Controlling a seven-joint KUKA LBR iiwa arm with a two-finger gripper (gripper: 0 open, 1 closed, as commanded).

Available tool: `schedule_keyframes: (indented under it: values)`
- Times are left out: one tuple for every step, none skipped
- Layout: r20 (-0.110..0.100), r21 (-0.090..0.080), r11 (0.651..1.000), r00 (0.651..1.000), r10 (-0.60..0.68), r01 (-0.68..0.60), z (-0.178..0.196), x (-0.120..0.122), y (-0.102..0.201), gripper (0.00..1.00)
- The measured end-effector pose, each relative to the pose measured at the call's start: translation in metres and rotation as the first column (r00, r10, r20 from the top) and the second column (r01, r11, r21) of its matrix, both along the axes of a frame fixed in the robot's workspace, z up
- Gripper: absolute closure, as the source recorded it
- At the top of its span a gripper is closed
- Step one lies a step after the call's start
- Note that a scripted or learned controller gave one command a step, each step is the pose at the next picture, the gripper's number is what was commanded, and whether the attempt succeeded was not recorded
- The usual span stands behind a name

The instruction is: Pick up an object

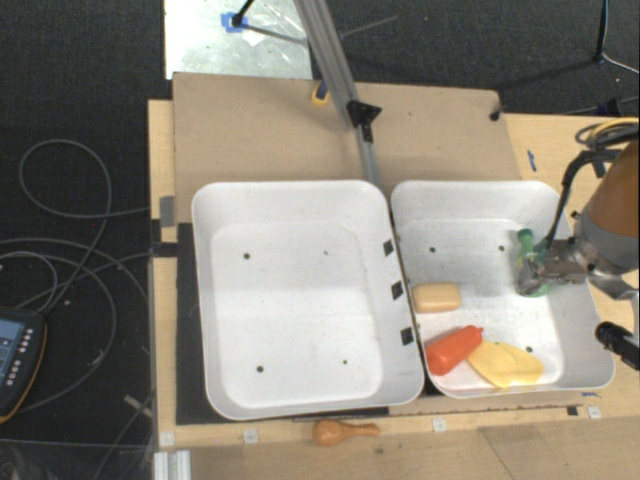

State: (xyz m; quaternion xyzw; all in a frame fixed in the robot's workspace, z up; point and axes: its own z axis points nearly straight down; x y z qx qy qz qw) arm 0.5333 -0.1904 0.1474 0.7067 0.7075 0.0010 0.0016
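Camera view records two white bins side by side; the right bin [455, 223] carries all the loose items. The gripper [535, 268] sits low at that bin's right side, directly over a small green object [527, 258]. Green shows at the top by the fingers and again beneath them, so the piece appears to lie at the fingertips, but whether the fingers are closed on it or merely resting around it cannot be told. A beige block [437, 297] lies near the bin's left wall, apart from the gripper. An orange-red piece [454, 348] and a yellow piece [507, 364] touch one another at the front edge. Judgement: the arm's position suits an attempt on the green object, the nearest isolated target.
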Motion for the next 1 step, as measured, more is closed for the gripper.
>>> schedule_keyframes:
  values:
    - [0.005, -0.002, 1.0, 1.0, 0.005, -0.005, 0.0634, 0.0038, 0.0045, 1.0]
